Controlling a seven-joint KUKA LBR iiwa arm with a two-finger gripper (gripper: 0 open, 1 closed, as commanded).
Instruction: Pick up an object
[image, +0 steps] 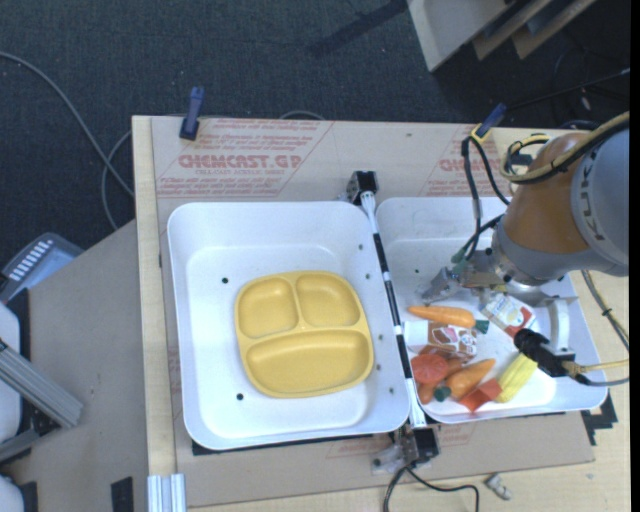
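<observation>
Here, my gripper (440, 285) hangs low in the right bin (420, 225), just above the carrot (441, 314). I cannot tell if it is open or shut, because my arm (560, 205) hides a lot of it.

The carrot lies flat on the floor of the right bin. Its long side runs left to right, a little tilted, and I cannot tell which end is the tip. Just below the carrot sits a pile of toy food: a small red and white piece (458, 341), a red tomato (432, 368), a second orange carrot (471, 378) and a yellow corn cob (517, 376). They touch each other and crowd the near end of that bin.

To the left of the carrot, past the black strip (385, 280) where the bins meet, is the left bin (200, 330). A yellow plate (303, 332) with three parts rests in its middle.

Both bins sit on a brown board (250, 155) with red writing. Dark carpet (90, 60) lies beyond the board.
</observation>
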